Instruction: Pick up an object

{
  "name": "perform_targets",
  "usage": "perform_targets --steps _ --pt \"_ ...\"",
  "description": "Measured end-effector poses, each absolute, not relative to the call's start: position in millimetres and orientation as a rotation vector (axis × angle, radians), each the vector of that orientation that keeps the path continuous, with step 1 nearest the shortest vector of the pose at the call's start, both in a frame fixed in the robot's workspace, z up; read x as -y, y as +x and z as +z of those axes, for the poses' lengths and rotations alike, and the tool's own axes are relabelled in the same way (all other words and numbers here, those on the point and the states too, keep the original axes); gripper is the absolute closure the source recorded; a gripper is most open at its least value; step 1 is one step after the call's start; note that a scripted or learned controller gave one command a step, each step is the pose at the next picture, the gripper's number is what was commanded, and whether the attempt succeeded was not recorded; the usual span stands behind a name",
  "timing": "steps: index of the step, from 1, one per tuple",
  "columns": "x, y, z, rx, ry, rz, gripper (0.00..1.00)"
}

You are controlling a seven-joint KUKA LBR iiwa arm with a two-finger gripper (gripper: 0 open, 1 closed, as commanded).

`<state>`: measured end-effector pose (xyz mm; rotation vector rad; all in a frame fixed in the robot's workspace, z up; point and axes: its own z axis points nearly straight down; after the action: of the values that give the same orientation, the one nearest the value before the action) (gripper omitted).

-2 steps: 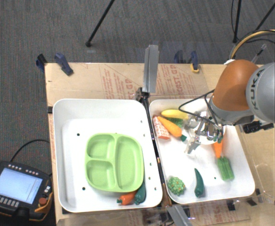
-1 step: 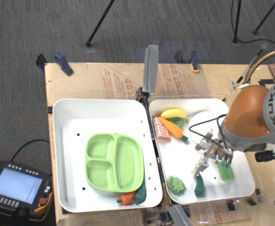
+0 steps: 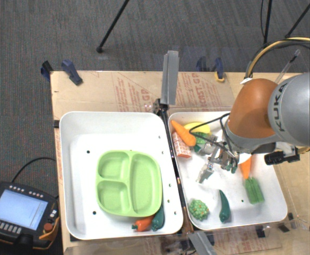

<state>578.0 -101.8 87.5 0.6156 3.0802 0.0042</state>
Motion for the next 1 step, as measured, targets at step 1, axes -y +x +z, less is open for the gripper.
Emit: perform_targets --steps 1 --pt "123.2 544.2 86.9 -3.071 0.669 0.0 0.0"
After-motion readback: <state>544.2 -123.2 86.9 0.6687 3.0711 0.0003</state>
